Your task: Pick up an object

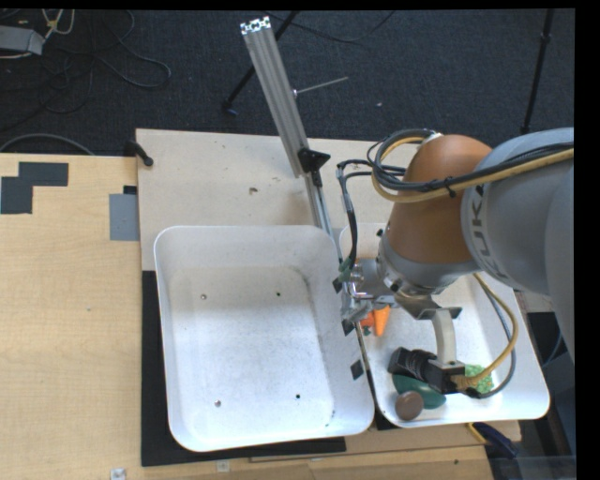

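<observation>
**Orange piece just beside the tool**

The tool (pixel 362 309) hangs low by the inner wall of its bin (pixel 525 398); whether it is open or closed I cannot tell. Touching or just beside it lies a small orange piece (pixel 380 322), probably light, stiff and smooth, so grip across its middle. A brown ball (pixel 409 405) lies nearer the camera on slick white plastic.

Dark carpet floor (pixel 422 66), loose cables (pixel 52 21); pale wooden bench (pixel 66 328); slanted aluminium post (pixel 279 89).

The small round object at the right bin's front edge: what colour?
Brown; the round object shows best in the camera view.
</observation>
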Robot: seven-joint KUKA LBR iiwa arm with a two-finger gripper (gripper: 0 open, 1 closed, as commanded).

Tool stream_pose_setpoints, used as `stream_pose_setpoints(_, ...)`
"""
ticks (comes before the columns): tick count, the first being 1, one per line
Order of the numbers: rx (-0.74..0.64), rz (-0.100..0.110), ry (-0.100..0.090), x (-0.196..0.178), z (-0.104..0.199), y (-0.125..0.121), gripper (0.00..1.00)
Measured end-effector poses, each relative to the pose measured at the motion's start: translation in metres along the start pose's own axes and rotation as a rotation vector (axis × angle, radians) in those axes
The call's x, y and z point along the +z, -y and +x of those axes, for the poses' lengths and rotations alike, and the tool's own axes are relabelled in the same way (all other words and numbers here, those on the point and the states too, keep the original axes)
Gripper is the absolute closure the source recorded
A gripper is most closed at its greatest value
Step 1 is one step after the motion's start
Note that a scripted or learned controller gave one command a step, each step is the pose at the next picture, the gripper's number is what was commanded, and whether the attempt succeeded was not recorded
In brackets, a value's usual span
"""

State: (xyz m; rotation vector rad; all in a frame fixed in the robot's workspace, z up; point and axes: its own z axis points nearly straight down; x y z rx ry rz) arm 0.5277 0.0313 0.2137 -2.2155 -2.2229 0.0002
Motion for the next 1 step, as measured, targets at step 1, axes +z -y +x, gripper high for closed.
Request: stream_pose_setpoints(1, -0.001, 0.0, 0.001, -0.0129, 0.0431, 0.0073, 1.0)
